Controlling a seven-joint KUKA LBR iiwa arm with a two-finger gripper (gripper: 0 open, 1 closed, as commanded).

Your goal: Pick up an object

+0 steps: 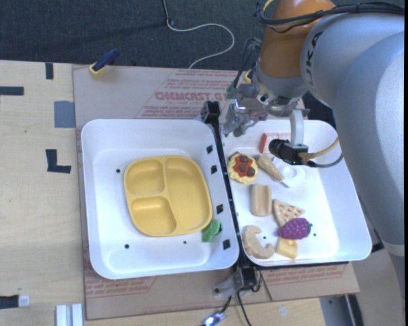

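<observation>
Claw [239,122] over right bin's [346,202] far-left corner, finger state unreadable; tan cylinder [260,200] lies with long axis near-to-far.

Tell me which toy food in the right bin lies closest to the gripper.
The small round pizza, red-topped with a yellow rim, sits just below the gripper. The grapes and cheese lie farthest away.

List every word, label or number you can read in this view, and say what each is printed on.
"CHEMCAST": red print, seen upside down, on the cardboard sheet under the bins; the reading is approximate.
Smaller red lines beneath it on the same sheet: too blurred to read.
Red print on the cardboard strip along the right bin's near edge: too blurred to read.
</observation>
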